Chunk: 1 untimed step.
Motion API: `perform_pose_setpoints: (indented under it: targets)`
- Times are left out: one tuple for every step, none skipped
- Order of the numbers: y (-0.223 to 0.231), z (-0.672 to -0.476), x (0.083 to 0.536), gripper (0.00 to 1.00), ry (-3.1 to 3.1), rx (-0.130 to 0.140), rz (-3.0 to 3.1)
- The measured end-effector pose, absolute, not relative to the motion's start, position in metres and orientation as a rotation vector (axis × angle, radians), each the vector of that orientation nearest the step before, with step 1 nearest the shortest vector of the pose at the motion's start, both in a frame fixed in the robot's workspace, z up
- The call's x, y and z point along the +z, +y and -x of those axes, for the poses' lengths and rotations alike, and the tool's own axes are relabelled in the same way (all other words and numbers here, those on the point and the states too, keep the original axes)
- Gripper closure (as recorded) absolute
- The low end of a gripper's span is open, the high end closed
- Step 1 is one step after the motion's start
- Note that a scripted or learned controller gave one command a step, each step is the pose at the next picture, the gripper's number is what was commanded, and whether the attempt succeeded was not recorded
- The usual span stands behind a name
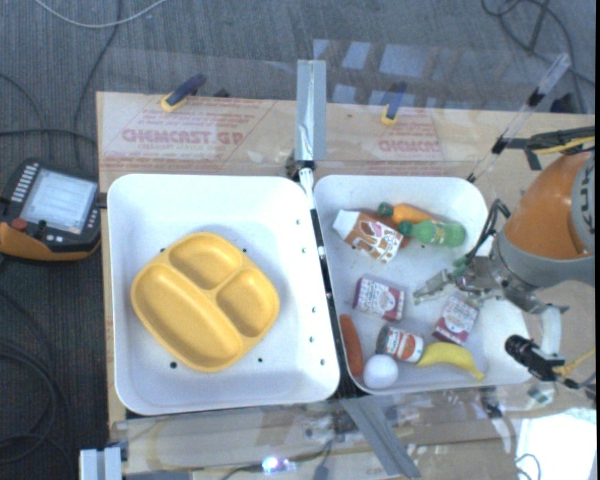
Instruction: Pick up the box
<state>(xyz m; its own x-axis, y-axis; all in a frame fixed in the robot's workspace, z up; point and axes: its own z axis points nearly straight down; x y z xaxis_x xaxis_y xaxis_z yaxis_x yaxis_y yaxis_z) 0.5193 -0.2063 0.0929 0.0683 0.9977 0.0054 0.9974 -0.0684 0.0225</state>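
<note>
Camera view, from above at a slant: on the pale wooden surface (pixel 210 138), two white bins side by side, with the right bin (pixel 480 193) taken as the mark for all places. Reaching in over that bin's right rim, the grey arm with its orange band (pixel 555 218). Low over the bin's right-centre, the gripper (pixel 445 280), a tangle of metal links; cannot tell whether the jaws stand apart or together, and nothing seen clamped between them. Three boxes inside the right bin; cannot tell which one is meant. In its far-left part, an orange-and-white box (pixel 372 235), lying tilted. Near its middle, a dark red box (pixel 378 298). Toward its near-right, just beside and below the gripper, a small red box (pixel 458 318); contact with the gripper not clear. Along the bin's far wall, a carrot (pixel 410 212) and a green bottle (pixel 435 233), touching. Along its near wall, a white ball (pixel 381 371), a red can (pixel 400 345) and a banana (pixel 452 358) close together, with a red sausage (pixel 351 340) by the left wall. Directly left of the right bin, the left bin (pixel 120 268), carrying a yellow divided plate (pixel 205 300). Far left of the right bin, off the surface, a handheld pendant (pixel 45 213) on grey carpet.
</note>
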Motion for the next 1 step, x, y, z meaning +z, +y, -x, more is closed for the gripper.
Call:
perform_pose_setpoints:
  targets:
    - [-0.2082,-0.5135,0.0929,0.0,2.237,0.028,-2.185]
